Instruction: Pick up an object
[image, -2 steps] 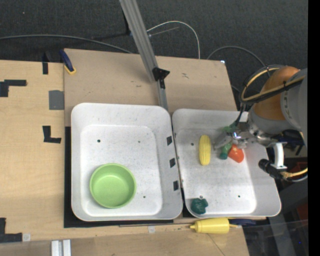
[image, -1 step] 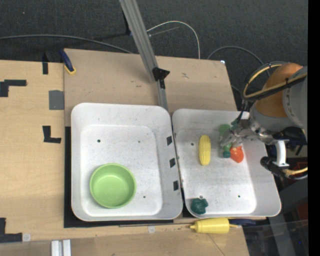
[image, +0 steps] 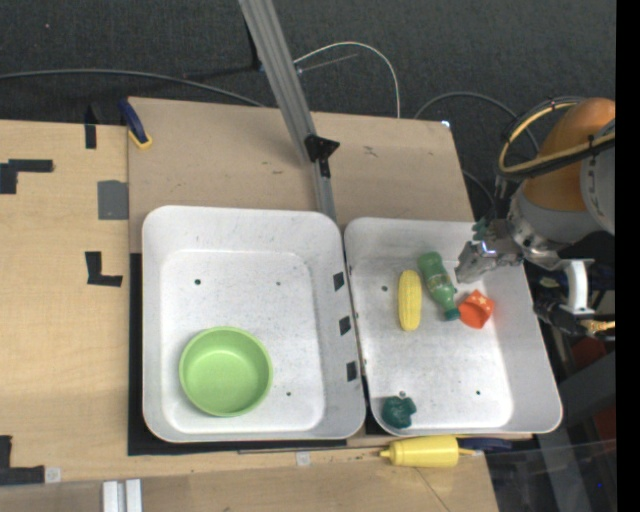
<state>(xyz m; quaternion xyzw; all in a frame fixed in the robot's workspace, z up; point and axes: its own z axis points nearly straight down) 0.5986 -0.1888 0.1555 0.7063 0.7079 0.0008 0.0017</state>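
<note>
Here, a tan bench (image: 230, 150) bears two white bins (image: 160, 300) over dark carpet (image: 480, 50).

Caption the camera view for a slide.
Gripper hovers over the right bin near a green bottle, corn cob and orange piece.

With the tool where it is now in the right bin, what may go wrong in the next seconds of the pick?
1. The green bottle, the corn cob and the orange piece lie crowded together, so the tool may push one aside or catch two.
2. The tool hangs near the right bin's far edge and may strike the rim when lowering.
</note>
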